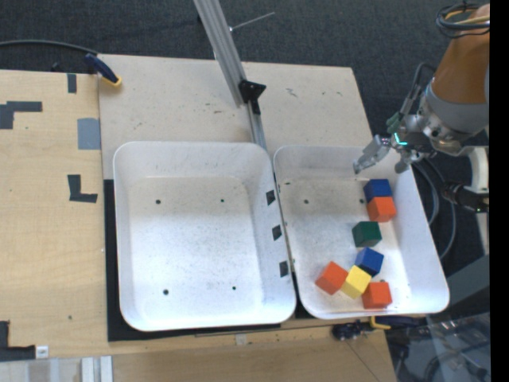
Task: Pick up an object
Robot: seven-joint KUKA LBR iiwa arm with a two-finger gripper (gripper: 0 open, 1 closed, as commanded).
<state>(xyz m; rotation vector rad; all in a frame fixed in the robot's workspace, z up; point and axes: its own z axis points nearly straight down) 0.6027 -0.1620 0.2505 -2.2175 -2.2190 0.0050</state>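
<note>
Your arm comes in from the right, orange band up near the top right, wrist angled down and left toward the right bin (pixel 421 293). The gripper (pixel 388 156) hangs over that bin's far right corner, both fingers spread apart with nothing between them. One finger (pixel 367 159) points down-left over the bin's far wall area, the other sits close to the right rim.

Room: the left bin (pixel 127 213) has its whole floor free. In the right bin the left half of the floor is open; the blocks crowd the right side and the near end.

Blocks, all small cubes:
- blue block (pixel 378 189) just below the gripper, near the right rim, touching the orange block (pixel 382 208) on its near side.
- green block (pixel 367 232) sits apart, mid-bin toward the right.
- second blue block (pixel 370 259) nearer you, touching the yellow block (pixel 357 280).
- orange-red block (pixel 332 278) just left of the yellow one, touching it.
- another orange block (pixel 377 294) at the near right corner, against the yellow one.

A slanted metal rail (pixel 223 38) runs from the top edge down to the gap between the bins.
</note>
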